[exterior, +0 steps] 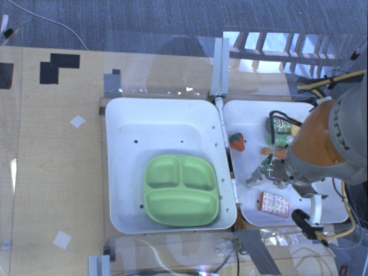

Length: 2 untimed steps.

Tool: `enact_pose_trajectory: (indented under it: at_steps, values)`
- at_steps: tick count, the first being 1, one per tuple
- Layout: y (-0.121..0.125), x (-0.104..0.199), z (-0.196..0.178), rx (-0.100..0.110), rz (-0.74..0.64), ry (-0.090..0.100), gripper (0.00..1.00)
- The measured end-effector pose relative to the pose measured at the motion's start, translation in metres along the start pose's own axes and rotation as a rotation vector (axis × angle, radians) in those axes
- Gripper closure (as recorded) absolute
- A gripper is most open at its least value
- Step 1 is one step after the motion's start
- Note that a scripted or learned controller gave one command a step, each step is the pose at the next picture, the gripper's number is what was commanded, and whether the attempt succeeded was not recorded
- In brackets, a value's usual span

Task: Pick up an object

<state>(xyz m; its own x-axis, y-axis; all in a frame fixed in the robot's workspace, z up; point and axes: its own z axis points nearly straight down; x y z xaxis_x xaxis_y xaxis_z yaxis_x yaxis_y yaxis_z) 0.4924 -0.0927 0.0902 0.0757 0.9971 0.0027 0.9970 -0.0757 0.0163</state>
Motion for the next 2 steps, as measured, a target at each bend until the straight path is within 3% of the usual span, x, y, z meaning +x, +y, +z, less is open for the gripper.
enact_pose_trajectory:
  at_steps: [1,2]
  values:
    - [0.0,0.003,0.0,-0.003,-0.27,-0.007,0.0]
    - [0.001,-0.007,0.0,-0.002,-0.669,-0.004,0.0]
